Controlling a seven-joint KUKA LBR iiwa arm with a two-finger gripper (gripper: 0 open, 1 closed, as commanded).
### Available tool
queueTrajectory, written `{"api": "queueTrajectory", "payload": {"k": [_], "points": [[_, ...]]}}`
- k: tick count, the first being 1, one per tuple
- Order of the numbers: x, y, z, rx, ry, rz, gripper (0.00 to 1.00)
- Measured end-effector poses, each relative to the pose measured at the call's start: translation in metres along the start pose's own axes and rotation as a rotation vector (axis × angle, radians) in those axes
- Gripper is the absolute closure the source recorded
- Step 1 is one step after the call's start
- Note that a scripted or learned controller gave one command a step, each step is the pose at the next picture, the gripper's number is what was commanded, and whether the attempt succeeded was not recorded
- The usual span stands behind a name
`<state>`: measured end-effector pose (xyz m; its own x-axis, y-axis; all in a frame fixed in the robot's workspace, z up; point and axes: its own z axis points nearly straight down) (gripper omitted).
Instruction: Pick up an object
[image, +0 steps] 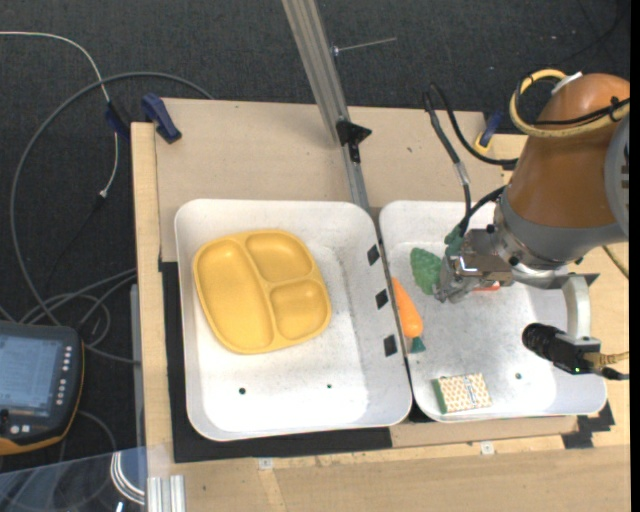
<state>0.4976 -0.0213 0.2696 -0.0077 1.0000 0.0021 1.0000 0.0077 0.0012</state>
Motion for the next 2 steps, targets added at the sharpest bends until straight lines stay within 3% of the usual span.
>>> {"api": "queueTrajectory", "payload": {"k": [2], "points": [[0.108,0.005,0.02,0.007,0.0,0.001,1.0]]}}
